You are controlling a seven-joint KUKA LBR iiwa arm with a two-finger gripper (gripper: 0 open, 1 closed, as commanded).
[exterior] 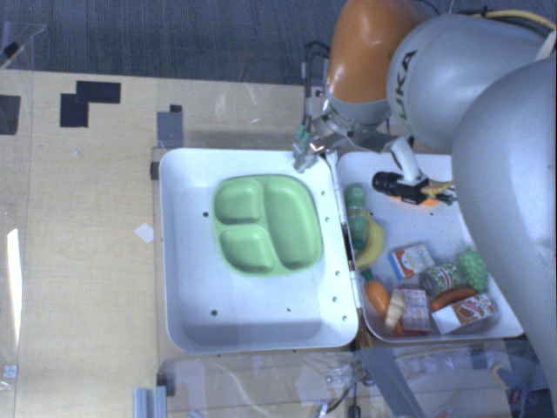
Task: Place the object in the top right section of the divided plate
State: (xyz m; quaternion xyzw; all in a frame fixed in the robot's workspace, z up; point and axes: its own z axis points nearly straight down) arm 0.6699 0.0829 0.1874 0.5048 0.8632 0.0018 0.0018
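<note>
The tool hangs over the far right corner of the left bin, just beside the wall it shares with the right bin. I cannot tell whether it is spread or pressed together, nor whether it is pinching anything. The divided plate lies in the middle of the left bin with all three sections bare. Its top right section is the large one nearest the tool.

Nothing marks out the object. It is most likely among the things crowded in the right bin, such as the banana, the carrot and the small carton.

If the tool does carry something, it should shift inward until it is over the middle of that section, clear of the ridges and the plate's rim, then come low before letting go so the thing cannot bounce out. If it carries nothing, it should choose a piece lying apart from its neighbours. The banana, close against the bin wall, looks awkward to take
</note>
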